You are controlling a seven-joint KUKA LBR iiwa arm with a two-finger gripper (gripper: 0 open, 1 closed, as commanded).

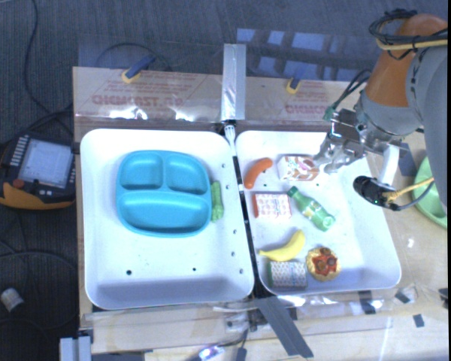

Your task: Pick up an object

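Observation:
My gripper (pixel 332 156) hangs over the far part of the right bin (pixel 368 239), just right of a white and red packet (pixel 297 168). An orange sausage-shaped toy (pixel 257 171) lies at the bin's far left. A red and white checked box (pixel 271 204) and a green bottle (pixel 311 208) sit in the middle. Near the front edge lie a yellow banana (pixel 283 247), a grey patterned block (pixel 289 275) and a round red and yellow toy (pixel 322 263).
The left bin (pixel 120 277) holds a blue divided plate (pixel 164 192) with a green stick-shaped item (pixel 216 200) at its right side. The divider wall runs between the bins. A handheld device (pixel 37 170) lies on the floor to the left.

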